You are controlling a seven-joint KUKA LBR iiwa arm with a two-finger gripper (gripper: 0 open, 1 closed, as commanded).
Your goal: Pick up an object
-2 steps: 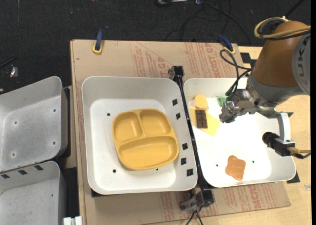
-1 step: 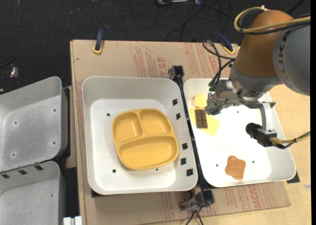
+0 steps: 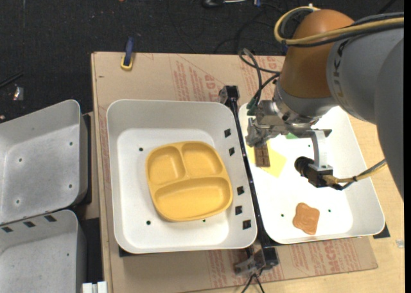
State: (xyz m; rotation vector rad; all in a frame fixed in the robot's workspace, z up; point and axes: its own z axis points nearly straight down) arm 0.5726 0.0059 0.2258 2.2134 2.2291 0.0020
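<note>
We see our hand [image 3: 262,145] low in the right bin [image 3: 359,221], just above a yellow piece [image 3: 276,163]. We cannot tell its state.

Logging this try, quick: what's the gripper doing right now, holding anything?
Gripper: low over the right bin, by a yellow piece; open or shut cannot be told, no hold visible.
</note>
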